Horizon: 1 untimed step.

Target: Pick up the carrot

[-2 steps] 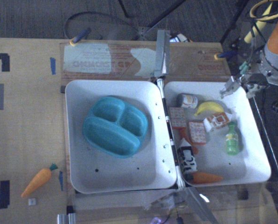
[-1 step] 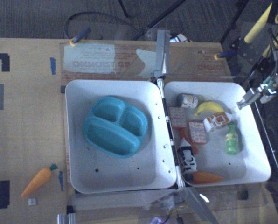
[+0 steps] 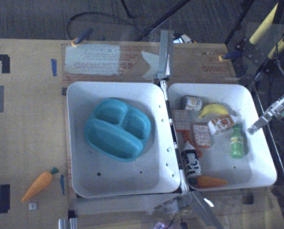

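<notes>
The gripper (image 3: pixel 253 128) hovers over the right bin's (image 3: pixel 263 175) right rim, near the green bottle (image 3: pixel 236 142); whether it is wide or narrow, I cannot tell. 1 carrot (image 3: pixel 211 181) lies flat at that bin's front edge, well apart from the gripper, beside a black-and-white carton (image 3: pixel 191 163). A 2nd carrot (image 3: pixel 37 185) lies on the bench (image 3: pixel 27 128), left of the left bin (image 3: pixel 80 175). Red print on the cardboard (image 3: pixel 199 63) behind and the carton labels are too blurred to read.
</notes>
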Tool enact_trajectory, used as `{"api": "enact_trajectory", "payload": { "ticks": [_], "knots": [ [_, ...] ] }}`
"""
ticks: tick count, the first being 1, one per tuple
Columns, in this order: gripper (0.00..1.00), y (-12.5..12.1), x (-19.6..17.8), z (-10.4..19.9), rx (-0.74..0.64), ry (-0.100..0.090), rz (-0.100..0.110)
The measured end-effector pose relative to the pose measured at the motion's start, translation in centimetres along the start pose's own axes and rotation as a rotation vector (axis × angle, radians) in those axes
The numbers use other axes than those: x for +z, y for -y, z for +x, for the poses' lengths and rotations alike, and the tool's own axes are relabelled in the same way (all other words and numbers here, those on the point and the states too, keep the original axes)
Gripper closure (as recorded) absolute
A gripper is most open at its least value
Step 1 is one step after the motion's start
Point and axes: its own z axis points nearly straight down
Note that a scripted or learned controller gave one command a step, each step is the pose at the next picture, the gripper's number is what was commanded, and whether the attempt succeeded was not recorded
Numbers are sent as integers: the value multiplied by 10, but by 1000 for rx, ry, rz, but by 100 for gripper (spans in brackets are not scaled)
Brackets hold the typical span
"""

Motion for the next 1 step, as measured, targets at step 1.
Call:
{"api": "enact_trajectory", "payload": {
  "ticks": [1],
  "knots": [
    [0, 40, -22, 28, -213, 1, 0]
  ]
}}
